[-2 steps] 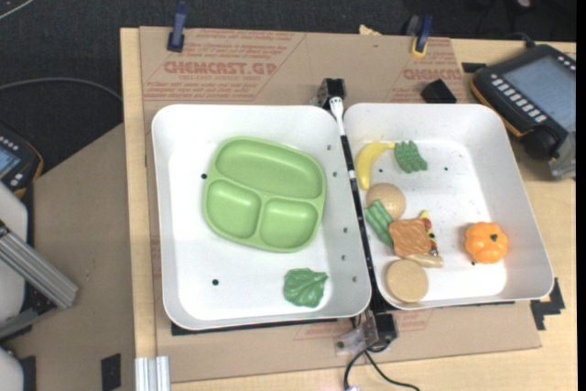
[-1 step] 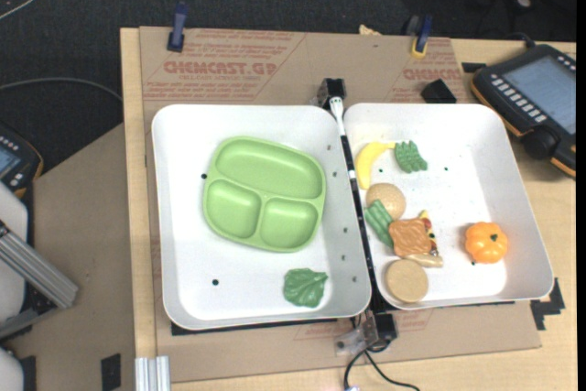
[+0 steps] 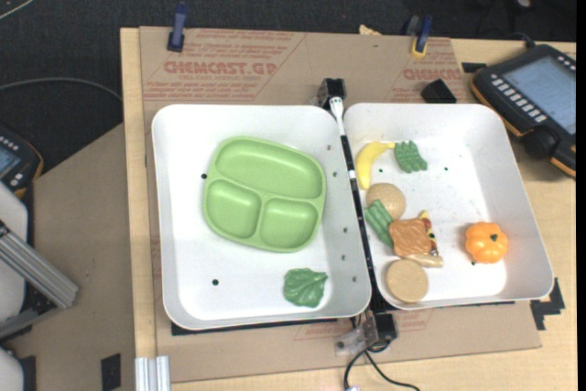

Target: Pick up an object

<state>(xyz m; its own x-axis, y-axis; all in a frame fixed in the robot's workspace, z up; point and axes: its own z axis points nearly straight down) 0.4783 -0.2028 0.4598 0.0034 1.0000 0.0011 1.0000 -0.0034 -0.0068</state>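
My hand and its state I cannot tell from this view. On the worktop (image 3: 275,59), two white bins sit side by side. The left bin (image 3: 174,197) holds a green divided plate (image 3: 264,193) in the middle of the frame's left half, with a green leaf (image 3: 305,287) lying apart from it near the bin's lower right corner. The right bin (image 3: 476,142) carries the pickable things, mostly crowded along its left side: a banana (image 3: 368,162) at the top, a dark green piece (image 3: 410,157) just beside it, a tan round piece (image 3: 386,198), a green strip (image 3: 378,221), a brown piece (image 3: 414,238) and a round cracker (image 3: 406,281) lowest. An orange pumpkin (image 3: 485,243) sits apart toward the right.
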